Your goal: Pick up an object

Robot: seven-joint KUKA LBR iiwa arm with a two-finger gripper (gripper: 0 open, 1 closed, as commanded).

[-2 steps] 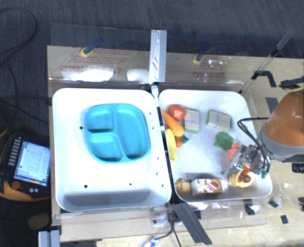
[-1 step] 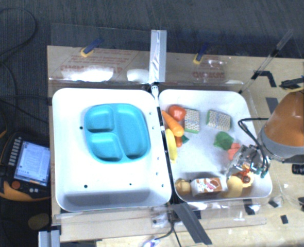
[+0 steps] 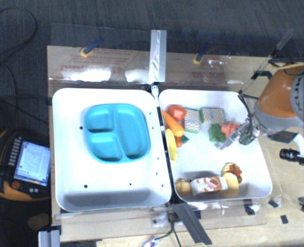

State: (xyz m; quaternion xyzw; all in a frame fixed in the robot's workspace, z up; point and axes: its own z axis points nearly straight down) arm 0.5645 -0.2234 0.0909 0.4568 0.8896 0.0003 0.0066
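My gripper (image 3: 233, 138) hangs low over the right bin (image 3: 255, 163), close to its right wall. It is right beside a small red-orange piece (image 3: 228, 128) and a green piece (image 3: 215, 133). Whether it touches them is unclear. Further left lie two patterned blocks (image 3: 192, 120) (image 3: 212, 116), a red tomato (image 3: 176, 111), an orange carrot (image 3: 171, 122) and a yellow banana (image 3: 170, 144). At the bin's front lie a labelled bottle (image 3: 208, 185) and a hot-dog toy (image 3: 233, 172).
The left bin (image 3: 69, 184) holds a blue divided plate (image 3: 116, 131). A ridge (image 3: 162, 153) separates the two bins. The grey and orange arm (image 3: 278, 104) comes in over the right bin's right rim. Handheld devices (image 3: 26, 166) lie off the bench at left.
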